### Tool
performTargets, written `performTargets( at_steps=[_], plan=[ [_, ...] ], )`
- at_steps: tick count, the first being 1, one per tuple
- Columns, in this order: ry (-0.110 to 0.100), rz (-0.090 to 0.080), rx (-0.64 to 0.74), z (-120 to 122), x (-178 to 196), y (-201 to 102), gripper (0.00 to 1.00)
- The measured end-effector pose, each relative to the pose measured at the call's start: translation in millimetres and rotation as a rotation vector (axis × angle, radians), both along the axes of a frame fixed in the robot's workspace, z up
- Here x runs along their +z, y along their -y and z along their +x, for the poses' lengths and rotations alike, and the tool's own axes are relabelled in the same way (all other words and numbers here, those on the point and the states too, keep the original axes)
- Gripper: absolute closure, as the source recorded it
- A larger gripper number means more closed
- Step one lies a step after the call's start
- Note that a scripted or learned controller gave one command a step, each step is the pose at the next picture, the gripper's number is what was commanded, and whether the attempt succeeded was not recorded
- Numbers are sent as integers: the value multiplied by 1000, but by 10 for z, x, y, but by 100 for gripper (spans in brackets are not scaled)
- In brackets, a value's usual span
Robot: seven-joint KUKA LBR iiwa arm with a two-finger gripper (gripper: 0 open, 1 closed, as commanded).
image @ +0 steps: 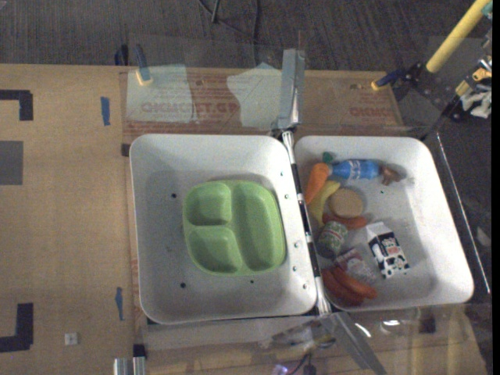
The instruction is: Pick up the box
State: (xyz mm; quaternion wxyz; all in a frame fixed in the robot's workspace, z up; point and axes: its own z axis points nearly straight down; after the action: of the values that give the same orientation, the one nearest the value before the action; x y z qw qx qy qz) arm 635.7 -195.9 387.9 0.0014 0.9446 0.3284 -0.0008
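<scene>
The box [388, 255] is a small white carton with a dark blue and black print. It lies tilted on the floor of the right bin [440, 209], toward the front, with bare bin floor to its right. Just to its left lie a clear wrapped packet [356, 263] and a round green item [332, 237].
The right bin also holds a blue bottle [355, 169], an orange carrot [316, 181], a yellow piece [323, 202], a brown disc [346, 204] and red sausages [349, 284]. A green divided plate [233, 226] sits in the left bin [156, 166]. A yellow pole [461, 28] slants at the top right.
</scene>
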Motion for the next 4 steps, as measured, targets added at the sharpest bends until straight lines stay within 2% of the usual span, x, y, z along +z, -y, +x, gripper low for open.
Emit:
performTargets(
  at_steps=[1,2,3,4],
  plan=[
    [-1,0,2,4,-3,-13,0],
    [0,-2,7,17,105,-38,100],
    [0,-2,9,20,102,-50,0],
    [2,-5,14,32,212,-69,100]
  ],
)
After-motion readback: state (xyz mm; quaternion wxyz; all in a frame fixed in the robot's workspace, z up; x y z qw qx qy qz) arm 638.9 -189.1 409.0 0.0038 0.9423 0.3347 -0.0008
